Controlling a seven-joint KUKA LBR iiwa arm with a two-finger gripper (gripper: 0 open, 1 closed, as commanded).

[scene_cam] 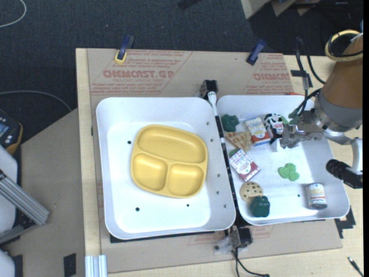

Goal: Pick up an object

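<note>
Claw (pixel 286 138) sits low in the right bin (pixel 340 203), just beside the cow toy (pixel 275 123) and the carton (pixel 255 128) at the bin's far side; can't tell its state from this angle. Likeliest target is the cow toy: prob. light, hard plastic, a bit slick, so grip across its body, not the head. It's too small to read its heading or long axis w/ any confidence.
</note>
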